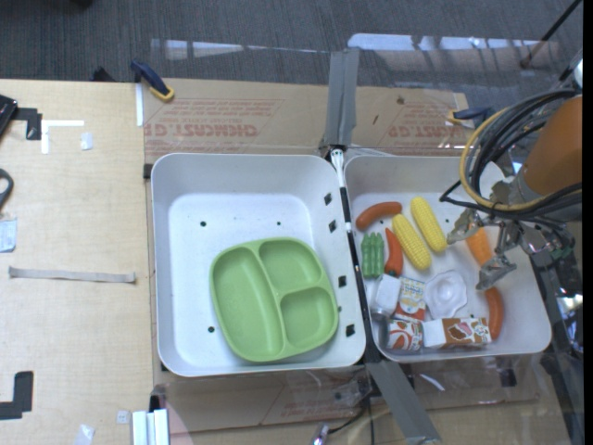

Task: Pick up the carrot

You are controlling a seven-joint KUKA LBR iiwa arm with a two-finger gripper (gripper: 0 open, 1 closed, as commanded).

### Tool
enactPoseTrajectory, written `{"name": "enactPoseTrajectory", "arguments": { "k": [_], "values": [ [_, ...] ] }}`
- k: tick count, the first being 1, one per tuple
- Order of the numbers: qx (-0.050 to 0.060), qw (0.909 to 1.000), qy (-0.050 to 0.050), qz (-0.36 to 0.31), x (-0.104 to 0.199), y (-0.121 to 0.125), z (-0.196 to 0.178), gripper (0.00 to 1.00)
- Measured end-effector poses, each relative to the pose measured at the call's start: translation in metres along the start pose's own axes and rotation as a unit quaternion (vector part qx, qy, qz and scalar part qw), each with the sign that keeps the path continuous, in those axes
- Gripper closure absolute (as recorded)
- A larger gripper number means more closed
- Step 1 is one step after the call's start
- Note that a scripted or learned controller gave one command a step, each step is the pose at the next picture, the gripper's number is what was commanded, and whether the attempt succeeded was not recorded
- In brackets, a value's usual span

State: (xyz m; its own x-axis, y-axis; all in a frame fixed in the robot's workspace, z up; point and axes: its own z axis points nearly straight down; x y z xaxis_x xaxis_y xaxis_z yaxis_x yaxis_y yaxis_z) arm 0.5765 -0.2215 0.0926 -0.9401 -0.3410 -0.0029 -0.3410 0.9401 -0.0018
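The carrot [478, 247] is a short orange piece near the right wall of the right bin [528, 341]. My gripper [476, 251] hangs directly over it, below the orange band of the arm [561, 151]. Its two fingers are spread wide, one finger [460, 231] to the carrot's upper left and the other at its lower right. The carrot sits in the gap between them with space on both sides. The gripper is open and straddles the carrot.
The right bin also holds two yellow corn cobs [419, 232], a red sausage [378, 214], a green vegetable [372, 254], a red-orange piece [495, 311] and several packets [435, 330]. The left bin [176, 248] holds a green divided plate [273, 297]. Cables [500, 146] loop beside the arm.
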Motion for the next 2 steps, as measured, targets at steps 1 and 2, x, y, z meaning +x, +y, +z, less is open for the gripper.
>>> {"name": "enactPoseTrajectory", "arguments": {
  "k": [1, 2],
  "values": [
    [0.002, 1.0, -0.002, -0.002, -0.002, 0.0, -0.011, 1.0],
    [0.0, 0.9926, 0.0, -0.122, 0.027, 0.009, -0.038, 1.0]
  ]
}}
